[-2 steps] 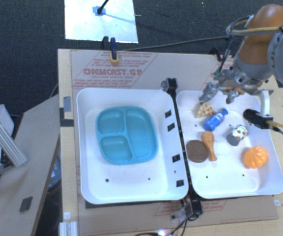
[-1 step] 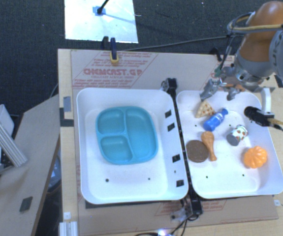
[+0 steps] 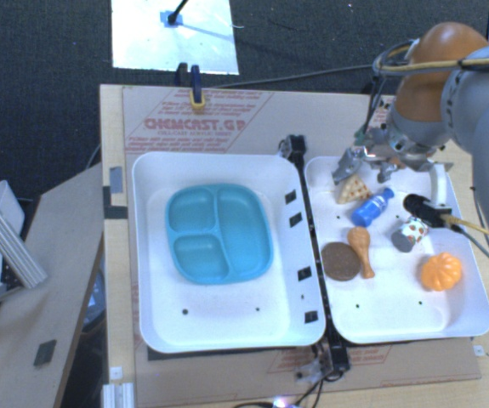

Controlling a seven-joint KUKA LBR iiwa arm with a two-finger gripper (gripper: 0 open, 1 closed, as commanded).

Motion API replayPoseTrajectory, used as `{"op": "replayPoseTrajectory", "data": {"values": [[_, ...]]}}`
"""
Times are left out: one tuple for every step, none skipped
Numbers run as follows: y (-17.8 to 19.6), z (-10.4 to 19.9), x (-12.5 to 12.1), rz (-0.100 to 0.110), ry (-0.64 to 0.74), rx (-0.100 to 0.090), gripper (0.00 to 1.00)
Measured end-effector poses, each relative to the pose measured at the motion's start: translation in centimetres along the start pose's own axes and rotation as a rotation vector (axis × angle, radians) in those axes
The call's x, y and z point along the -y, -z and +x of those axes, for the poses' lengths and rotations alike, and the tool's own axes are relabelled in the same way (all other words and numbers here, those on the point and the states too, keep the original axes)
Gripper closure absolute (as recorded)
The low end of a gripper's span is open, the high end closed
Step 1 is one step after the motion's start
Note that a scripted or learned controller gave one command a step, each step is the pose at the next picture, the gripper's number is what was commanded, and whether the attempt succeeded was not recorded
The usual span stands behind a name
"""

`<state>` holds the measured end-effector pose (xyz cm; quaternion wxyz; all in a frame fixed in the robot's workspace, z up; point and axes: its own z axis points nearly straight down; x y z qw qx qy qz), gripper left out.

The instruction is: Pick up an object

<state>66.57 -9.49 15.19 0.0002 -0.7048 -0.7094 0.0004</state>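
Above the pizza slice [image 3: 351,189] (right bin) hang parted jaws

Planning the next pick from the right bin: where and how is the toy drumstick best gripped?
Probably across the thin shaft of the drumstick, coming straight down from above. It lies flat, running roughly up-down in the camera view, with its bulbous end toward the far side. The brown disc lies close against its left side, so closing on the lower shaft end, nearer the bin's open floor, seems safer.

Left bin [image 3: 155,228]: blue divided plate [image 3: 219,233]. Right bin [image 3: 465,317]: hand [image 3: 359,167] over cracker wedge [image 3: 351,190]; blue bottle [image 3: 372,207], brown disc [image 3: 341,261], drumstick [image 3: 362,248], orange pumpkin [image 3: 440,272].
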Motion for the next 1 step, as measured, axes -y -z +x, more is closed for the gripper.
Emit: {"op": "replayPoseTrajectory", "data": {"values": [[-4.12,0.08,-0.15,0.000,0.000,0.000,0.00]]}}
